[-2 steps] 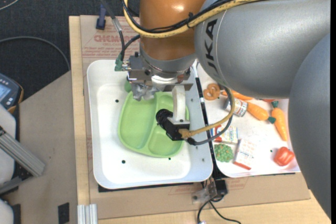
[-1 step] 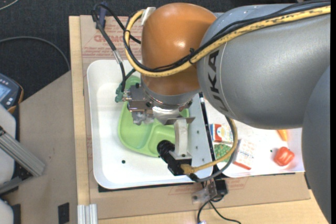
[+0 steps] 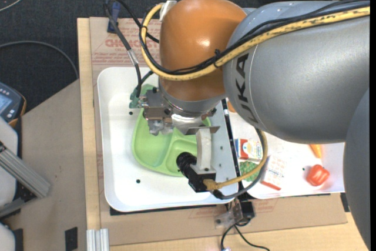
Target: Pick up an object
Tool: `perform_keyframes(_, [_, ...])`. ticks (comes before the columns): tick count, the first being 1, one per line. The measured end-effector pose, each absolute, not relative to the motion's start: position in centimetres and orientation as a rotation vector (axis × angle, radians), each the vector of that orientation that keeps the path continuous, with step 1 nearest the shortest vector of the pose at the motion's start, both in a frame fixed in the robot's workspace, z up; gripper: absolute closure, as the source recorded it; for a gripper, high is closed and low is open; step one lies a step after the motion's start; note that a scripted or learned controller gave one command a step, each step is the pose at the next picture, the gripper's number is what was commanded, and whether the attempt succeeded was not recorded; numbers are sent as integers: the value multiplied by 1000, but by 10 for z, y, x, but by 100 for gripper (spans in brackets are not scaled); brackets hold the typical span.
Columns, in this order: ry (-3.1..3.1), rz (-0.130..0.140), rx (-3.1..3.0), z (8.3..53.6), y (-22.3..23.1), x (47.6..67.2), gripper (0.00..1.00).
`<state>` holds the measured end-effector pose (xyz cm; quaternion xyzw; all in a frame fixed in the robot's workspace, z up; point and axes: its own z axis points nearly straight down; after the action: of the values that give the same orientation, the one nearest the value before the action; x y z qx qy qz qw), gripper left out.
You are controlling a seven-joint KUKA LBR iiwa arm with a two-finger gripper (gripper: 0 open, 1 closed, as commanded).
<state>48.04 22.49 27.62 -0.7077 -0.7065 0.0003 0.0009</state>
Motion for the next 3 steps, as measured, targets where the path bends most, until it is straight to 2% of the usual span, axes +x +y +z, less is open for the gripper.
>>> perform_keyframes(1, [-2228, -30, -2226, 482, 210, 488, 100])
perform_keyframes(2, [-2219, 17, -2217, 381, 225, 478, 100])
perform_keyframes(3, [-2229, -31, -2226, 538, 224, 514, 100])
